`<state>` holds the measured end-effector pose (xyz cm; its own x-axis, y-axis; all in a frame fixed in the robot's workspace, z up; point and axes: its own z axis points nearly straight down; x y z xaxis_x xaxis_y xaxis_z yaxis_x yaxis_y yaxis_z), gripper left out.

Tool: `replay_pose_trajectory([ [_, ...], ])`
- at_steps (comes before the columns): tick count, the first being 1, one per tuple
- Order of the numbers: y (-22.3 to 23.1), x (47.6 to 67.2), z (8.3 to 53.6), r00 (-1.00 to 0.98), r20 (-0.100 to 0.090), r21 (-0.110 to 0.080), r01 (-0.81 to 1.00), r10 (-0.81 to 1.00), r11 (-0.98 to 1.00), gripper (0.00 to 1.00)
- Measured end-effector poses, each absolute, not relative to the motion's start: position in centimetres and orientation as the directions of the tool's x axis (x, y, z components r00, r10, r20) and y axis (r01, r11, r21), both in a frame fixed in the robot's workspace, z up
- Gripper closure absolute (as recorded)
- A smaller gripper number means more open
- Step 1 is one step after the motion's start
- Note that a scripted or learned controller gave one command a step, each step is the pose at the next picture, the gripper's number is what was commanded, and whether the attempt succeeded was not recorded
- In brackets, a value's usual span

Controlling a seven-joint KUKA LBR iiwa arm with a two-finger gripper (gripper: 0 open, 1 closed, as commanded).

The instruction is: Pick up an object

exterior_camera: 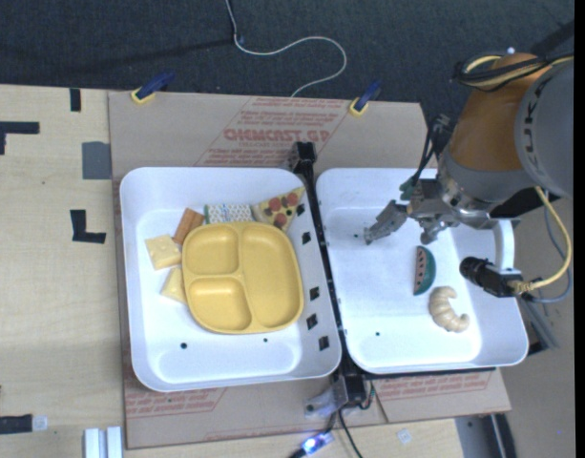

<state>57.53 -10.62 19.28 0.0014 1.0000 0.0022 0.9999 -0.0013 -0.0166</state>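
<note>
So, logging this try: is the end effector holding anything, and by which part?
Nothing held: the end effector hangs over bare bin floor, apart from the watermelon slice and croissant.

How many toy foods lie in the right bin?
2: a watermelon slice right of the bin's middle, and a croissant just below it, toward the near right corner. The arm may hide more along the far right side.

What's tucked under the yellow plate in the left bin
Poking out from under the yellow plate: a cracker and a brown piece at its left edge, a patterned piece and a pizza slice along its top. Whatever lies beneath its middle is hidden.
</note>
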Motion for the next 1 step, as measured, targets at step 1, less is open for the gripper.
replay_pose_trajectory([
  [1,-10.61,57.83,20.12,-0.002,0.001,-0.002,1.000,1.000,0.002,0.00],
])
